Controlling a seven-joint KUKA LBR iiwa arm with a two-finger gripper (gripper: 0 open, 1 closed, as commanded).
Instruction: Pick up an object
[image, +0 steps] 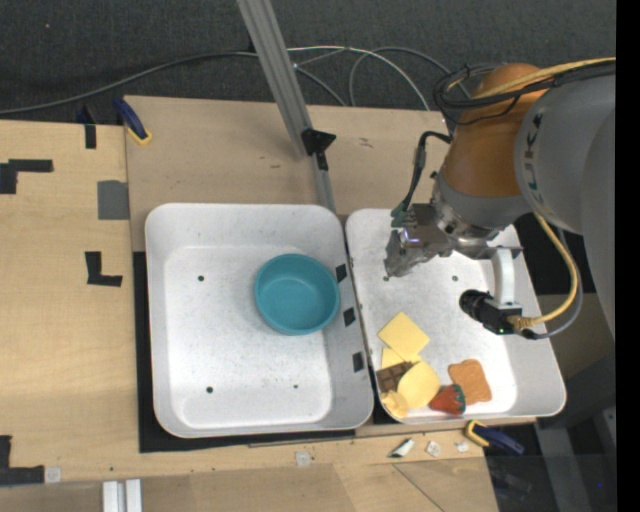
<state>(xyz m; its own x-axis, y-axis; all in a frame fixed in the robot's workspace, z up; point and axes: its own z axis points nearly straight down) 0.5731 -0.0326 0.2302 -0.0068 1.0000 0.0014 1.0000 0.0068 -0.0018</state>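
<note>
My gripper (400, 258) hangs over the upper left part of the right bin (530, 400), above bare bin floor. Below it, toward the front of the bin, lies a flat yellow square (404, 334). Further forward sit a second yellow piece (420, 383), a small brown piece (392, 376), an orange slab (470, 378) and a red item (448, 401). A blue bowl (295, 293) stands upright in the middle of the left bin (180, 400). I see nothing held at the gripper.
A slanted metal pole (290, 100) runs down to the gap between the bins at the back. A black connector and cable (487, 310) hang from the arm over the right side of the right bin. A yellow clamp (133, 120) lies on the bench at the back left.
</note>
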